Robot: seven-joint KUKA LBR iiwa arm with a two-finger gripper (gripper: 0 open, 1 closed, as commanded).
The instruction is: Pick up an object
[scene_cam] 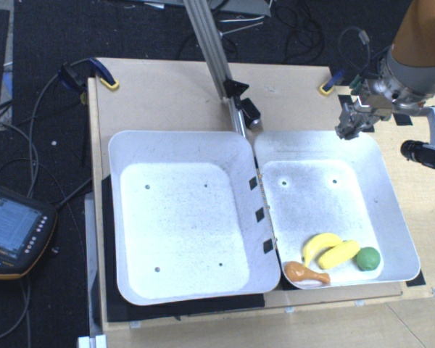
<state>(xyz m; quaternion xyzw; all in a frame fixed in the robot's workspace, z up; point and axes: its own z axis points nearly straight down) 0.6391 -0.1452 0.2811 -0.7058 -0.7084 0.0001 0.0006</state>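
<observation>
My arm (413,56) is grey with an orange band above the wrist; a thin cable loops off it, and the hand (348,127) is dark metal.

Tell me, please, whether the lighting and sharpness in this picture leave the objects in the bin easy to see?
In the camera view the light is even and soft, with no harsh glare on the right bin; the bananas, green ball and orange piece look fairly sharp, while the gripper is dark and slightly blurred.

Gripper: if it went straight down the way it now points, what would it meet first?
Probably the right bin's bare far right corner or rim; the gripper hangs above it. The bananas lie well off, at the near edge. Depth is unclear.
</observation>
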